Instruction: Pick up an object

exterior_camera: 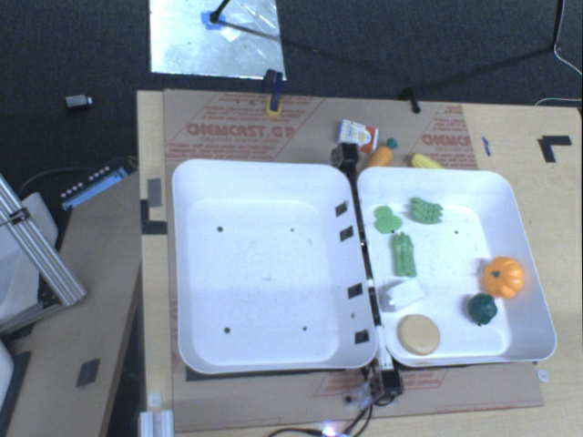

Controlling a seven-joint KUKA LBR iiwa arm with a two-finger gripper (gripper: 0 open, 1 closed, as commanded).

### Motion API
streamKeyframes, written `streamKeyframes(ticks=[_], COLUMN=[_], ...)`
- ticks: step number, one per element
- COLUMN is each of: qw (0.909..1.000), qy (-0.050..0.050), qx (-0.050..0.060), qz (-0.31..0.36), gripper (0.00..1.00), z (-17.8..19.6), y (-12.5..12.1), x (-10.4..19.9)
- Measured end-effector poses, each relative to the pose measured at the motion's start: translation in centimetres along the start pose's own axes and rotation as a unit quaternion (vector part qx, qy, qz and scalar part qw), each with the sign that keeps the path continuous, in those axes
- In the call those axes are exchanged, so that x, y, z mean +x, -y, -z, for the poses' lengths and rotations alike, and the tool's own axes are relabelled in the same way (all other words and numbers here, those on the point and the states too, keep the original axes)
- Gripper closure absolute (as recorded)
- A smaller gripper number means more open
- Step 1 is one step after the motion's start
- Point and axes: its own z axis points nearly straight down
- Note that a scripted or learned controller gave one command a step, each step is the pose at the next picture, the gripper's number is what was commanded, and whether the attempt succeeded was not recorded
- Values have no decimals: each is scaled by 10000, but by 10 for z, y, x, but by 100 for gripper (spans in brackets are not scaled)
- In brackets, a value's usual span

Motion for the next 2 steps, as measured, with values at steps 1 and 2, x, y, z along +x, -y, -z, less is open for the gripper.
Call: streamKeyframes(ticks=[1,2], qw=[10000,10000], qy=[-14,-17], qx=[14,15], qz=[-30,-12], gripper=[100,100], z=[3,2], y=[89,121], x=[-15,-8])
